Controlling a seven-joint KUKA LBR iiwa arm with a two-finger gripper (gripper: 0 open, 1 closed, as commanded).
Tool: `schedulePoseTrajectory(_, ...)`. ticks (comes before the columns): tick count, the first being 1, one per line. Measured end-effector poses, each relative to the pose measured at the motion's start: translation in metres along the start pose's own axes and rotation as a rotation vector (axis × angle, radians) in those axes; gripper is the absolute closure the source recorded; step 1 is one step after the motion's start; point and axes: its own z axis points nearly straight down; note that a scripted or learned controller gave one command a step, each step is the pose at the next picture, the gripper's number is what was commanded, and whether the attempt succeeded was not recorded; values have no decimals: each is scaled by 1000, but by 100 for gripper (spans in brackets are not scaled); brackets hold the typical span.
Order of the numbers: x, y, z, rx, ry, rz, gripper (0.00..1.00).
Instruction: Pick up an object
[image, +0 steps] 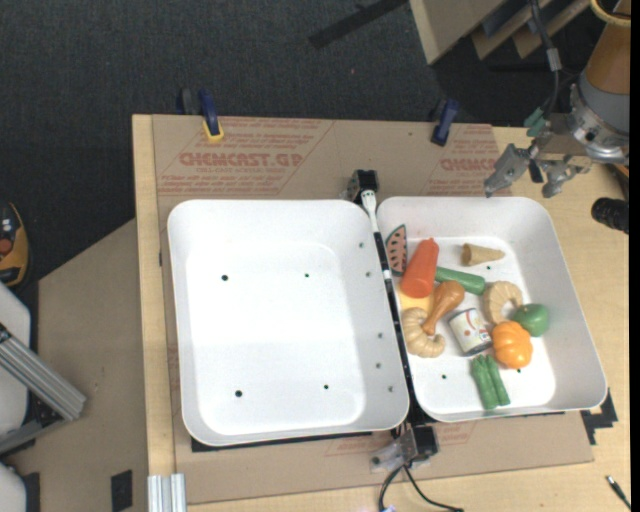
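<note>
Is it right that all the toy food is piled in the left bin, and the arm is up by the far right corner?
Not quite. The camera view shows the toy food piled in the right bin, not the left bin. The arm's gripper is indeed up by the far right corner.

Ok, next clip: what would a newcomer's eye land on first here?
Probably the bright pile of toy food in the right bin: an orange carrot, a small orange pumpkin, a drumstick and green pieces, crowded toward its middle. Next, the gripper beyond that bin's far right corner, fingers spread and holding nothing.
</note>
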Motion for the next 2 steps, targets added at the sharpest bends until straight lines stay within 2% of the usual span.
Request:
schedulePoseTrajectory(1, 62, 16, 151, 12, 5, -6, 0)
schedulePoseTrajectory(2, 52, 21, 13, -16, -3, -1, 0)
